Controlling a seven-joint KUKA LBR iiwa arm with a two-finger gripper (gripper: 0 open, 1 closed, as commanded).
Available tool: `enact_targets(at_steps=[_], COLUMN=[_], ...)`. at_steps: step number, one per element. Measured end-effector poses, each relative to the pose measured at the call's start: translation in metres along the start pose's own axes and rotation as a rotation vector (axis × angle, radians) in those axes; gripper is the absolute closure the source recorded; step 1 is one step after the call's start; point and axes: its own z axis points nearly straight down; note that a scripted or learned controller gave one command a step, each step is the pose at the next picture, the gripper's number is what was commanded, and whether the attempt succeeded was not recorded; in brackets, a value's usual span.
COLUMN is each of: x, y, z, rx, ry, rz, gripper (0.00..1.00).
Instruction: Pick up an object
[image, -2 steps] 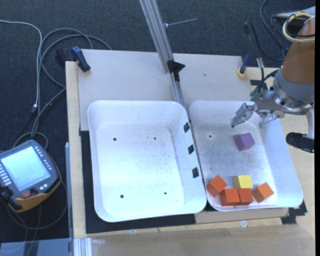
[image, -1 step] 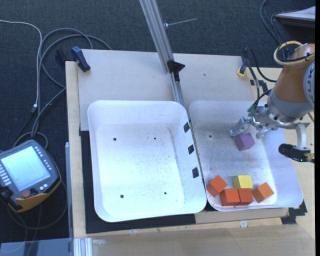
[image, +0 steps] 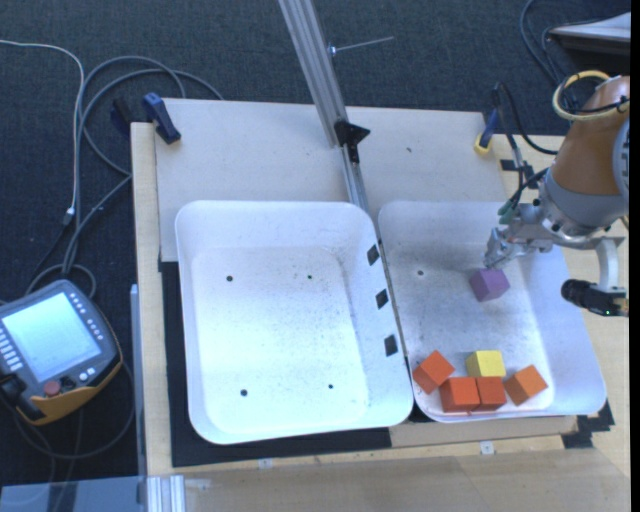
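A purple block (image: 490, 285) lies in the upper middle of the right bin (image: 430, 250). My gripper (image: 497, 254) hangs right above it, at the block's top edge, and whether it touches the block is unclear. Along the right bin's front edge sits a cluster of blocks: an orange one (image: 433, 369) at the left, two more orange ones (image: 474, 393) side by side, a yellow one (image: 489, 363) behind them, and another orange one (image: 527, 383) at the right.
The left bin (image: 200, 240) stands beside the right one, with a metal pole (image: 322, 75) rising behind the gap between them. A teach pendant (image: 50, 345) lies off the bench at the left. Cables run along the arm at the right.
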Motion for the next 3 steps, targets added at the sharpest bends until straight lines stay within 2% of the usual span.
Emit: enact_targets(at_steps=[1,2,3], x=[0.000,0.031,0.030], y=[0.000,-0.019,-0.016], z=[0.001,0.048,0.034], rx=[0.001,0.008,0.000], ry=[0.000,0.003,0.002], rz=[0.000,-0.001,0.000], gripper=[0.00,0.00,1.00])
